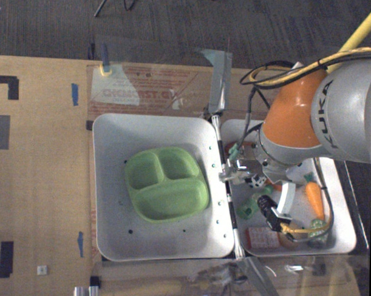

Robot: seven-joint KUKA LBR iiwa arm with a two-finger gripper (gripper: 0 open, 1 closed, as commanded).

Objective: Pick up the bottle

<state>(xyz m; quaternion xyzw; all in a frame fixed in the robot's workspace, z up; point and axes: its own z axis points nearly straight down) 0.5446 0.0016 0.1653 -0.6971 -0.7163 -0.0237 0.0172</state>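
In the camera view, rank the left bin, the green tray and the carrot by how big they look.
1. Left bin, largest.
2. Green tray, lying inside that bin.
3. Carrot, smallest, in the right bin.
All sit at about bench level, so nearness to the camera hardly affects the order.

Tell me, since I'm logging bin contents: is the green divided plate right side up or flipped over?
Right side up. The green three-compartment plastic plate lies flat in the left white bin, its three hollows facing upward, with nothing in them.
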